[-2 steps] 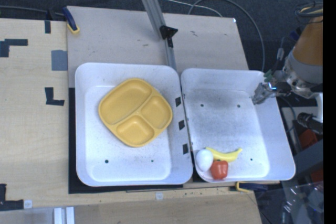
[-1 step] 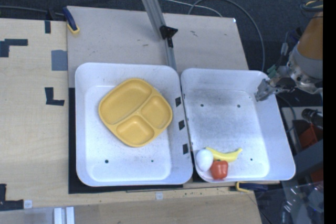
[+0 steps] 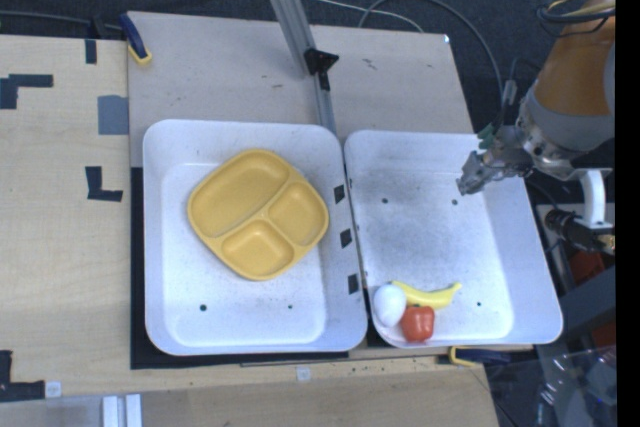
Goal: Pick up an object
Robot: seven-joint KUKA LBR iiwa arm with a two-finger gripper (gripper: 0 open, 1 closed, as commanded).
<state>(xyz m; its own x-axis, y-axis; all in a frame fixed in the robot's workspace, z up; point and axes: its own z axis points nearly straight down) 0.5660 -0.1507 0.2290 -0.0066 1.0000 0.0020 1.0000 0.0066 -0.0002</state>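
The claw hangs over the upper right part of the right bin; whether it is wide or narrow cannot be told, since it shows only as a small dark blur.

Well below it and a little to its left, in the bin's near corner, lie three things bunched together: a yellow banana, a white ball-like object and a red object, apparently touching.

They look like light, stiff toy food, probably smooth and apt to slip. The banana's curved middle seems the easiest hold, across its narrow width.

Their crowding against the bin wall hides their undersides and exact outlines. Far to the claw's left, a yellow divided tray lies in the left bin.
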